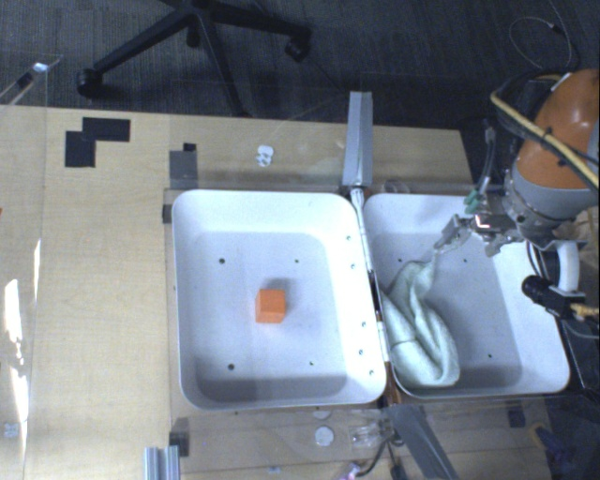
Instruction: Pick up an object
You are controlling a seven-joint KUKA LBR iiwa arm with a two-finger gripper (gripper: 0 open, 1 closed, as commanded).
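A pale cloth [424, 323] lies in the right bin [525, 375], bunched into a long fold along the bin's left wall. Its thick lower end rests near the front left corner. Its narrower upper end rises toward the middle of the bin.

The gripper [448, 240] sits just above and to the right of that upper end, slanting down toward it from the right. Its tip is very close to the cloth, but contact cannot be made out. Whether the gripper is open or closed cannot be told either, as it is small and blurred here.

Behind it, the arm [553, 178] comes in from the right edge, grey with an orange band, and cables loop around it.

An orange cube [271, 306] sits in the left bin [202, 375], near the middle of the floor. It is well apart from the walls and from the gripper.

The two bins stand side by side, touching along their shared edge, on a light wooden tabletop [94, 281]. A grey metal post [357, 141] stands at the back, in line with the seam between them. Black tape patches [94, 139] mark the tabletop at the back left. Past the tabletop's far edge, the black legs of a chair base [202, 28] spread over dark carpet.
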